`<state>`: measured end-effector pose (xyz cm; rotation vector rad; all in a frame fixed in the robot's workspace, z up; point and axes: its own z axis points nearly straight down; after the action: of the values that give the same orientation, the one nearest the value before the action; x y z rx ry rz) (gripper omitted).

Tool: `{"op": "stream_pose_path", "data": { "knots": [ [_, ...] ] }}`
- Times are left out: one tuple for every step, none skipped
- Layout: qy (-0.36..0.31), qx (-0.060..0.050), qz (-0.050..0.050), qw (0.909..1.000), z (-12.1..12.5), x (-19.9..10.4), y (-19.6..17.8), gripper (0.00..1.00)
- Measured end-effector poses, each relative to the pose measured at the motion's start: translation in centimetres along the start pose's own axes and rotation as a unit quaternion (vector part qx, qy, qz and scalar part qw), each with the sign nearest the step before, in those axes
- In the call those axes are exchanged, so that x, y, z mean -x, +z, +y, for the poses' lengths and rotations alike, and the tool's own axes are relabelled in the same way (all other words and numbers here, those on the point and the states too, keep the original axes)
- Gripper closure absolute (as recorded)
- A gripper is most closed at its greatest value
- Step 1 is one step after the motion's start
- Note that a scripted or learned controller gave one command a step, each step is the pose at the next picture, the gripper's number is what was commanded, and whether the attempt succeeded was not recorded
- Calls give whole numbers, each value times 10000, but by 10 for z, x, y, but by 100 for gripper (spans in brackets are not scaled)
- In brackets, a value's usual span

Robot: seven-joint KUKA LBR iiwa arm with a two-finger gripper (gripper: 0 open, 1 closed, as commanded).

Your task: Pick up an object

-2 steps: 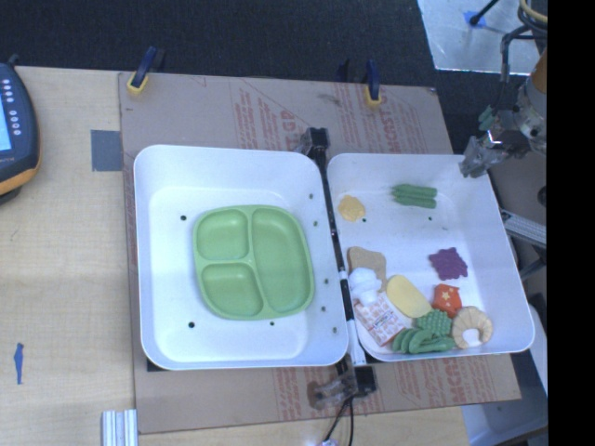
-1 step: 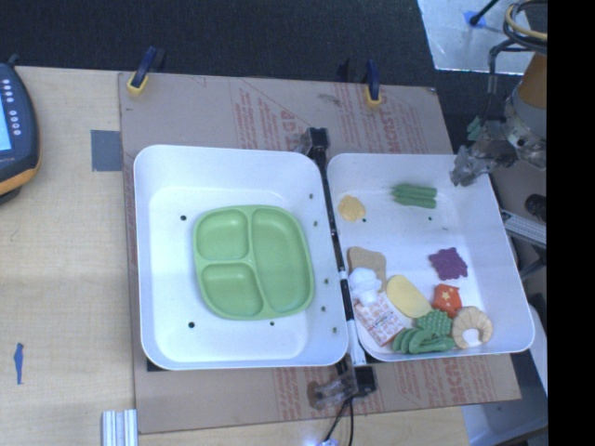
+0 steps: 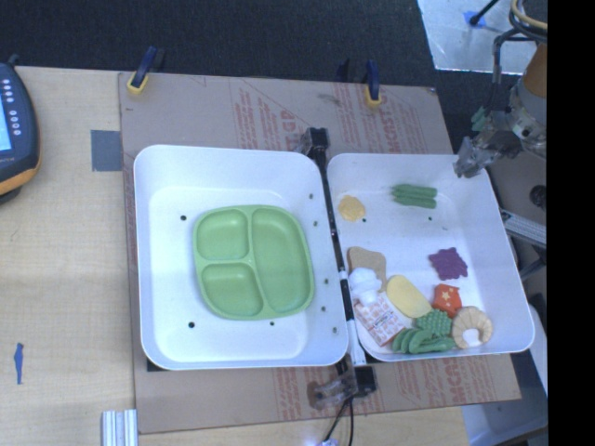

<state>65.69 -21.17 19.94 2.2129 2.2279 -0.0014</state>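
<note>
Above the right bin's [image 3: 502,249] far right corner we see our gripper [image 3: 468,163]; whether it is open, we cannot tell.

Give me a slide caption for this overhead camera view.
Gripper poised at the right bin's far corner, toy foods piled inside; green divided plate in the left bin.

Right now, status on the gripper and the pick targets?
Gripper at right bin far corner, nothing seen between fingers. Green beans nearest, lying alone. Other toys clustered at near edge. Path unobstructed.
</note>
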Motion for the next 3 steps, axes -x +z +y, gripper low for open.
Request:
{"op": "stream_pose_path", "data": {
  "knots": [
    [-6, -25, 8, 10000, -1, 0, 17, 100],
    [4, -6, 5, 10000, 0, -10, 5, 100],
    [2, -5, 4, 10000, 0, -23, -4, 100]
  ]
}}
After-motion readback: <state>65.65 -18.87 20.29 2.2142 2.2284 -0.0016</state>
